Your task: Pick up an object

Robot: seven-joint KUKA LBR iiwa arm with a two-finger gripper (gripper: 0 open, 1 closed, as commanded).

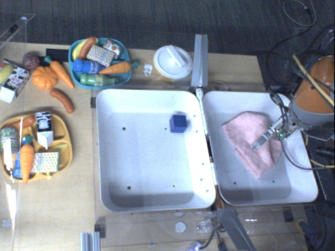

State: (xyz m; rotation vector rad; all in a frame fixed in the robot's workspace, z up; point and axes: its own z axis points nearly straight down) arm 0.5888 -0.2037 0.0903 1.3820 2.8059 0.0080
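**End effector low over the pink cloth, blue block across the divide**

The end effector [265, 138] hangs over the right bin [298, 192], tips right at the pink cloth [248, 140], possibly touching. Open or closed? I cannot tell from here. The cloth lies directly beneath and stretches away to its left, long axis running diagonally down the bin. One cloth there. One blue block [178, 123] sits well apart in the left bin [146, 192]. Two bins, one arm. Cloth looks the nearer pick.

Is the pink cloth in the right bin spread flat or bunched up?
Bunched. The pink cloth lies rumpled with folds in the right bin, gripper over it.
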